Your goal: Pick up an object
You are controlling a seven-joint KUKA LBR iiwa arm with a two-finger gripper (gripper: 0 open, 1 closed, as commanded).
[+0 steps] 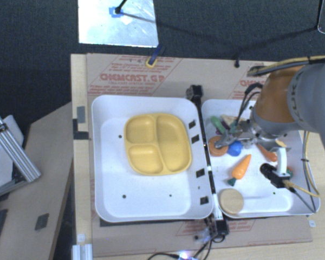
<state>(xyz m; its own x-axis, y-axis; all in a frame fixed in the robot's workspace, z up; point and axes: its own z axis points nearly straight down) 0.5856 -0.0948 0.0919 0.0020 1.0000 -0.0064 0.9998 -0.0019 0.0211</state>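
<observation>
The gripper [230, 141] is down in the right bin [260, 202], near its left wall over a blue piece [234, 148] beside the carrot [241, 167] (finger state: cannot tell), so next probably comes closing, then lifting.

One fixed camera above the bench [124, 69], slanting down over both bins [105, 145]

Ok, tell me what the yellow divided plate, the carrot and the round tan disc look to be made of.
Yellow divided plate: likely moulded plastic, smooth with soft sheen and rounded compartment ridges.
Carrot: probably plastic toy food, uniform orange with a green tip.
Round tan disc: unclear; matte, even colour suggests wood or plastic.
</observation>
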